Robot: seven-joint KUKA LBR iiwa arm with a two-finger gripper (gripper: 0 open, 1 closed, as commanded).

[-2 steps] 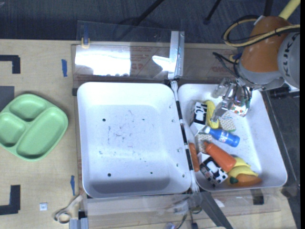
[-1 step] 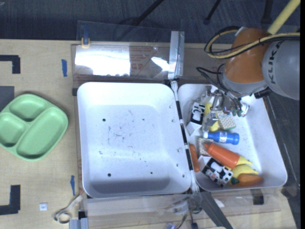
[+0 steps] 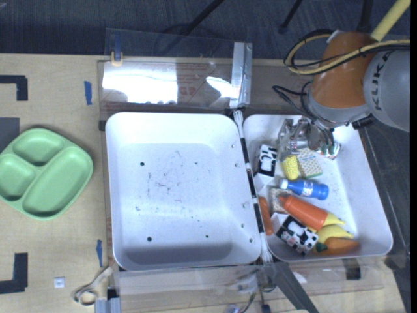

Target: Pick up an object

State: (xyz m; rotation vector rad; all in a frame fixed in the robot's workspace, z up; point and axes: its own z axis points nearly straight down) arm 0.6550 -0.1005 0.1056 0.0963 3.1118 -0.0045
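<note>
Grey arm (image 3: 391, 87), orange band (image 3: 342, 70), looped yellow-black cables (image 3: 313, 47), metallic pincer (image 3: 306, 139).

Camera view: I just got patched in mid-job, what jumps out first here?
The grey arm with its orange band comes in at upper right, its gripper low over the right bin. That bin holds a crowded pile: a blue bottle, an orange carrot-like toy, a yellow corn cob. A green divided plate sits far left on the bench.

The grey arm (image 3: 384, 83) reaches in from the right, its tool (image 3: 301, 139) pointing down.
</note>
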